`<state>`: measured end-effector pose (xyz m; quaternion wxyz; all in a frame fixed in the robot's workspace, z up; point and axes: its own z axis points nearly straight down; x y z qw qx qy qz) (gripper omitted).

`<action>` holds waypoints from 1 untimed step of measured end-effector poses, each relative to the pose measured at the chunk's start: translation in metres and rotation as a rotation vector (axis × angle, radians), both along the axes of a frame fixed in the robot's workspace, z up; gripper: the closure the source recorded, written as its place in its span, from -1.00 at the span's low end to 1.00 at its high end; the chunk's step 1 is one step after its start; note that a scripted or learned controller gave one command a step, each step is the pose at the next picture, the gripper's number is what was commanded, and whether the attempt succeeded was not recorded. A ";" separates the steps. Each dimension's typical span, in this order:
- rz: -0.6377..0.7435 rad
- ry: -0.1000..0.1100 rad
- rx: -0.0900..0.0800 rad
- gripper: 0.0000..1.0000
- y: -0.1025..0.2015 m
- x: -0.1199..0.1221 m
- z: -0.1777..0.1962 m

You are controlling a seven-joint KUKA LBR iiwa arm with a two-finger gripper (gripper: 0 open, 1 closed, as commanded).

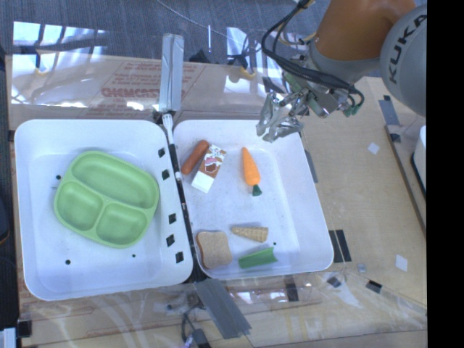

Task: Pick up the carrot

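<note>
An orange carrot [250,168] with a small green stem end lies in the right bin [312,216], in its upper middle, pointing roughly up and down. My gripper [275,127] hangs over the bin's top right corner, a short way above and to the right of the carrot. Its metal fingers [270,122] stand apart, open, with nothing between them.
The right bin also holds a sausage [194,156], a small milk carton [208,169], a bread slice [214,249], a wafer cone piece [250,232] and a green vegetable piece [257,258]. A green divided plate [106,197] sits in the left bin [43,267].
</note>
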<state>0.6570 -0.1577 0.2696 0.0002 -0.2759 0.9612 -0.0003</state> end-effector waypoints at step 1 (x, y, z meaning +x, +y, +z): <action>-0.347 0.001 0.001 1.00 -0.009 0.000 -0.021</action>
